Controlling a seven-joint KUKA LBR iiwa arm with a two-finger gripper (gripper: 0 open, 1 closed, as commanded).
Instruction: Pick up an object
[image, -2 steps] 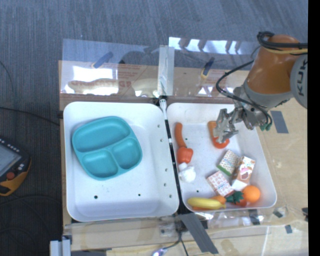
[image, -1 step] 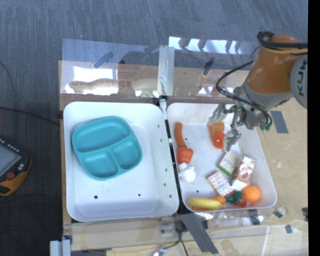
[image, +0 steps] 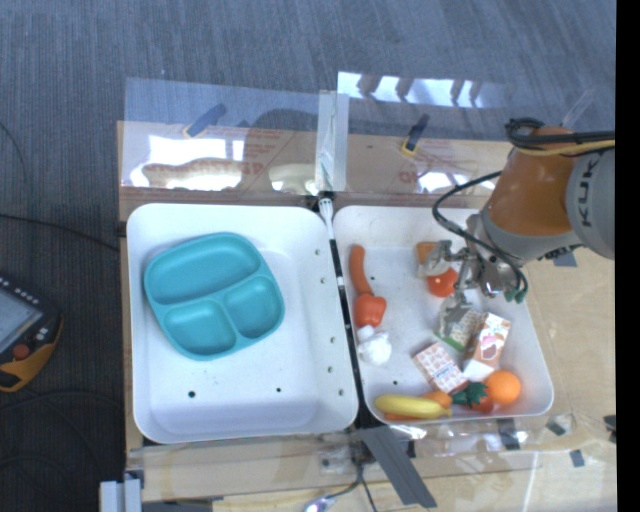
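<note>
- A fixed camera looks down at a slant on two shallow white bins set side by side on a bench.
- The left bin (image: 300, 400) holds a teal divided plate (image: 212, 294) with three compartments, lying towards the bin's upper left.
- The right bin (image: 395, 225) holds a scatter of toy food and small packages.
- An orange carrot-like piece (image: 357, 268) lies along the right bin's left wall, with a small red piece (image: 369, 309) just below it and a white lump (image: 376, 349) below that.
- A yellow banana (image: 410, 406) lies along the front wall; an orange ball-shaped fruit (image: 505, 387) sits in the front right corner.
- Small printed cartons (image: 440, 366) cluster near the middle right, some touching each other.
- The grey arm with its orange band (image: 530, 195) reaches in from the right.
- The gripper (image: 462, 272) hangs over the upper right part of the right bin, just beside a small red tomato-like piece (image: 441, 283).
- I cannot tell whether the gripper is spread or closed, and nothing can be seen held in it.
- The red piece nearest the gripper is the likely target. It looks like light hollow plastic, smooth and rounded, so it may squirt out sideways.
- The surest hold would be across its widest middle, coming straight down, clear of the grey object (image: 432, 256) touching it above.
</note>
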